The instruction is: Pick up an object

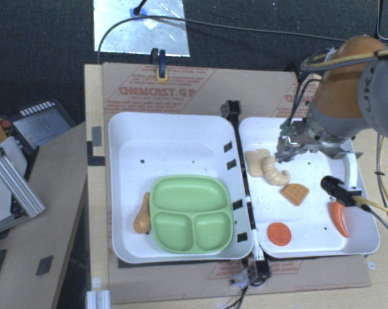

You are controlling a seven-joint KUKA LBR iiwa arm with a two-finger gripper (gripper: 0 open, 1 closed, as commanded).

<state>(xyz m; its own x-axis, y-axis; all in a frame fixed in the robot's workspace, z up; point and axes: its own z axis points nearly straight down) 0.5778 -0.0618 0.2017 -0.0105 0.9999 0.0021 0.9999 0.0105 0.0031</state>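
In the right bin (367, 237), my gripper (286, 150) hangs low at the upper left, just above and beside two cream-coloured pieces: a blocky one (257, 161) and a curled one (275, 173). The gripper's tip sits close to the curled piece's upper end; I cannot tell whether they touch. An orange waffle-like square (295, 194) lies just below them. A red-orange disc (278, 234) rests near the front. An orange carrot-shaped piece (339, 219) lies at the right edge.
The left bin (126, 140) holds a green divided plate (191, 212) and a tan drumstick-shaped piece (142, 215) to its left. A black part with a cable (338, 190) reaches over the right bin's right side. A black clip (232, 109) sits between the bins.
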